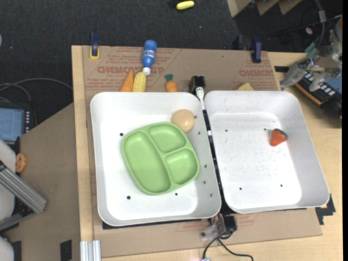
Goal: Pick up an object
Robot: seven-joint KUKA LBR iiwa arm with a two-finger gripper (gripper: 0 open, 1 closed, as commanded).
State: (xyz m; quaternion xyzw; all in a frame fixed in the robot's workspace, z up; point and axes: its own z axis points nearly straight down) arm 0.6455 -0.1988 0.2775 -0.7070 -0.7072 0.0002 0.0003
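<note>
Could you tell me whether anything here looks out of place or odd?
Yes: a bottle, corn and two carrots lie on the cardboard behind the left bin, outside both bins.

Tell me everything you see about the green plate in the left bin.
The green plate is a light green divided tray, plastic by its look, with three compartments and rounded corners. It lies flat and turned at an angle on the left bin floor. A beige round object sits at its upper right edge, seeming to touch it.
</note>
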